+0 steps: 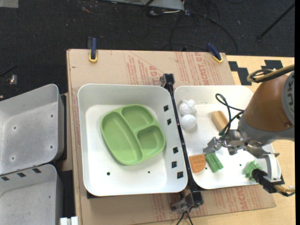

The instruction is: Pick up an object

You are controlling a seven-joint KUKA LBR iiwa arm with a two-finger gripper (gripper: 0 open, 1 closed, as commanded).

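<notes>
end effector (pixel 212 146) over right bin (pixel 234 95), finger state cannot tell | target green block (pixel 214 163): light, stiff; grip across narrow sides

Both bins (pixel 89 139) are white, the left one holding a plain light-green plate (pixel 132 134). In the right bin: white balls (pixel 188 114), a tan block (pixel 219 120), an orange piece (pixel 197 163), a green stick (pixel 214 163) and a green lump (pixel 251 168) at 5 o'clock. The table (pixel 140 67) is brown with faded red lettering.
</notes>
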